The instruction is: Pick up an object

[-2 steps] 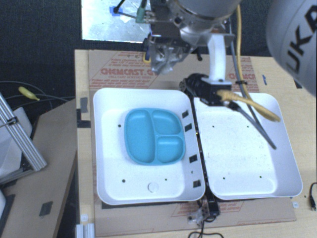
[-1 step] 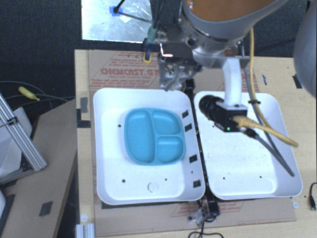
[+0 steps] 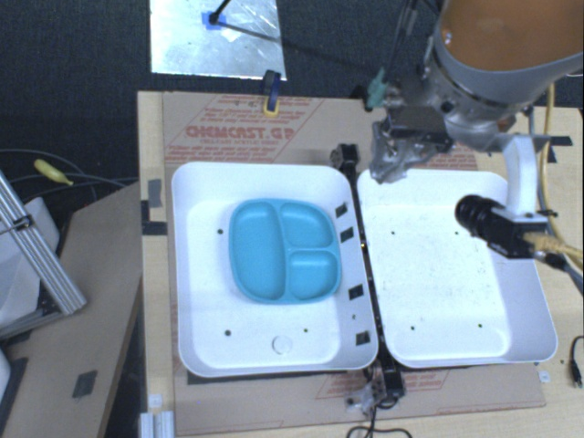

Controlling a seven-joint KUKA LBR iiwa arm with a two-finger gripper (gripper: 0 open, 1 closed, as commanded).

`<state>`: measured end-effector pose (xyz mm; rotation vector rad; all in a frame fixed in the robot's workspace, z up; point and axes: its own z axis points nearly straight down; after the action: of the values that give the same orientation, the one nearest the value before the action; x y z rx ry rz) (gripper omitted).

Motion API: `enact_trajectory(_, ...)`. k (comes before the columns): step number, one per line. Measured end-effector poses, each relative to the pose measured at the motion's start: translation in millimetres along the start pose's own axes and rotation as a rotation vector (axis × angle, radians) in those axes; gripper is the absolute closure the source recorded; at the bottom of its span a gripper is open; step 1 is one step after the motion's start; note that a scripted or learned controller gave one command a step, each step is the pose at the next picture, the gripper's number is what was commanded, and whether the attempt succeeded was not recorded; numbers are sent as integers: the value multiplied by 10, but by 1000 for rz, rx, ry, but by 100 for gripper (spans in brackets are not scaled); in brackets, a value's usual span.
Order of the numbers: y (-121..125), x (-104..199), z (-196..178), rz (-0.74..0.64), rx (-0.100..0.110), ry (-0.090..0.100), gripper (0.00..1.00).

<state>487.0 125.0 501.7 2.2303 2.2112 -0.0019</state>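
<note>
A blue divided plate with three compartments lies flat in the middle of the left bin. A small white disc rests on that bin's floor near its front wall. My gripper hangs under the grey and orange arm, over the far left corner of the right bin, to the right of and beyond the plate. I see nothing held in it.
A black cylindrical device on a white bracket juts over the right bin's far right part. Black clips line the seam between the bins. A cardboard sheet lies under both bins, with a yellow clamp at its far edge.
</note>
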Motion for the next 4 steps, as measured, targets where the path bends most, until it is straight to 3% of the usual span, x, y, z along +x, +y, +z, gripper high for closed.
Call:
enact_trajectory(1, -3, -56, 372, -8, 0, 1, 100)
enact_trajectory(2, 3, -376, 193, -7, -5, 2, 100)
enact_trajectory(3, -7, 123, 555, -17, 0, 3, 100)
enact_trajectory(4, -5, 222, 315, -13, -4, 4, 100)
